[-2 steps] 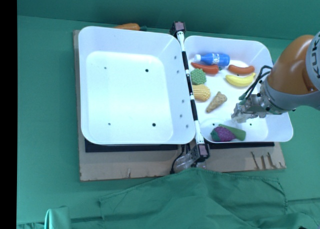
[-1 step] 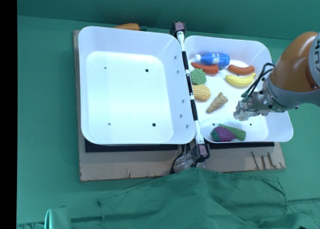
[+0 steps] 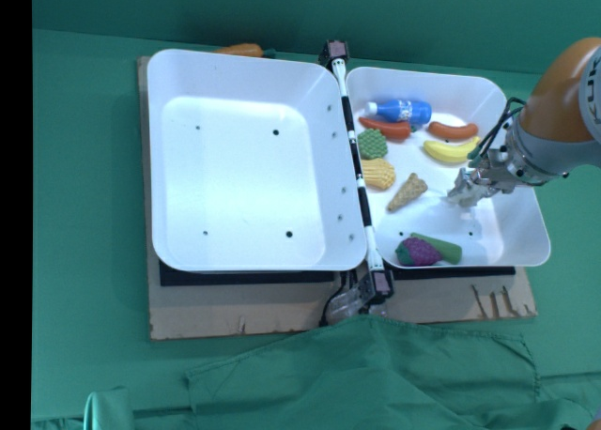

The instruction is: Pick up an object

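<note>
Where the arm (image 3: 562, 109) enters from the right of the camera view, you see its orange band cut off by the frame edge, and the pincer (image 3: 467, 192) hanging over the right bin (image 3: 526, 231); you cannot tell whether it is apart or together, since it blurs against the white floor, and nothing is visibly gripped. Just left of it lies the tan cone (image 3: 407, 192), near but apart. Further left sit a yellow waffle-textured piece (image 3: 377, 174) and a green textured piece (image 3: 372, 144), both close to the black-and-white divider (image 3: 354, 161). Along the far wall you find a blue bottle (image 3: 401, 111), a red pepper (image 3: 384, 128) just beside it, an orange sausage (image 3: 452, 130) and a yellow banana (image 3: 447, 150). At the near wall, purple grapes (image 3: 417, 252) touch a green vegetable (image 3: 439, 247). The left bin (image 3: 178, 81) half hides an orange object (image 3: 240, 49) behind its far rim. Green cloth (image 3: 376, 376) covers the bench front.
</note>
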{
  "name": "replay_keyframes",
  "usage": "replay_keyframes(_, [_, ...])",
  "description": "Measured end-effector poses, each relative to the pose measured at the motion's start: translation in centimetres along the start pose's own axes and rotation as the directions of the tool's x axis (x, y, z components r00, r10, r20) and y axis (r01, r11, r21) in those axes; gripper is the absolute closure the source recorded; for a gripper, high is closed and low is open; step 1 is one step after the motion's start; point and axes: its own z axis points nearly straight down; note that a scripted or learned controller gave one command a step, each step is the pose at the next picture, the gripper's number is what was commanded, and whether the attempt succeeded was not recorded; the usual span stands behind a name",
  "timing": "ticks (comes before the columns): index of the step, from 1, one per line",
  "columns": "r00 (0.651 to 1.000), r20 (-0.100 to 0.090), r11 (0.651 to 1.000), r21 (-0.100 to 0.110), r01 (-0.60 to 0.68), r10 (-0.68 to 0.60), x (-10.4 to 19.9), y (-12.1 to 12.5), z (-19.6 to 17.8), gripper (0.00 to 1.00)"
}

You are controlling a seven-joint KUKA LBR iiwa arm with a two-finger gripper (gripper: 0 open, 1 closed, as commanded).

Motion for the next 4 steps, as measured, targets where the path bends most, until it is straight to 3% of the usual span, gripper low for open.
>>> replay_keyframes(1, [1.0,0.006,1.0,-0.005,0.003,-0.003,0.0,6.6,0.0,1.0])
replay_keyframes(2, [1.0,0.01,1.0,-0.008,-0.001,0.001,1.3,5.4,-0.2,1.0])
replay_keyframes(3, [1.0,0.003,1.0,0.001,0.002,-0.002,0.5,8.9,-1.1,1.0])
replay_keyframes(4, [1.0,0.004,1.0,0.005,0.0,0.0,0.0,9.3,-1.2,1.0])
